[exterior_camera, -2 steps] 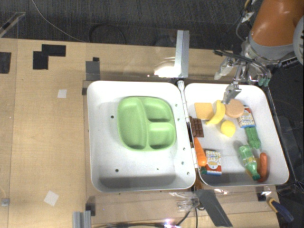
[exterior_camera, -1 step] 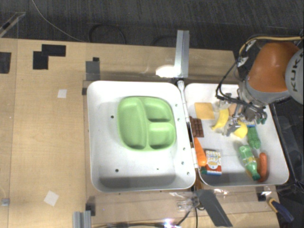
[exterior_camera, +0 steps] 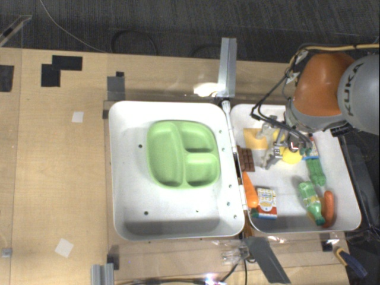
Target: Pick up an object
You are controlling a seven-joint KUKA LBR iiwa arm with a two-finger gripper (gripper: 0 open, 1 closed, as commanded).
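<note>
Hovering low in right bin, gripper sits beside yellow ball, probably to grab it; finger state unclear, cannot tell.

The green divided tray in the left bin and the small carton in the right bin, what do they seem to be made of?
The green divided tray looks like moulded plastic with a matte finish: one even colour, rounded compartment edges, soft shading. The small carton seems to be printed cardboard, or perhaps a plastic toy copy: flat faces, sharp corners, coloured print.
</note>
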